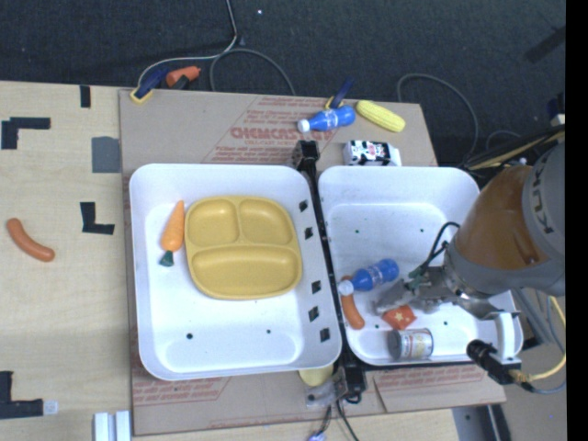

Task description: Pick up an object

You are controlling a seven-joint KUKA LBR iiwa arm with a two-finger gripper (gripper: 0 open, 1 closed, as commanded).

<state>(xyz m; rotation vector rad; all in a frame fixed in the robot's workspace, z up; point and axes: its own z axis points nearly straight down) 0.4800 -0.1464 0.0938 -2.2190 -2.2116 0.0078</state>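
My gripper (pixel 401 294) hangs low inside the right bin (pixel 395 186), near its front half. The grey arm with its orange band (pixel 501 223) reaches in from the right. A small blue bottle (pixel 372 276) lies just left of the gripper. A red-orange piece (pixel 400 318) sits right below the gripper, close to it or touching it. An orange sausage-shaped toy (pixel 352 310) lies by the bin's left wall. A silver can (pixel 411 344) lies on its side at the front edge.
The left bin (pixel 152 329) holds a yellow divided plate (pixel 243 246) and a toy carrot (pixel 173 226). Behind the bins lie a blue bottle (pixel 327 120), a yellow corn cob (pixel 379 115) and a black-and-white box (pixel 371 152). A sausage (pixel 29 240) lies far left.
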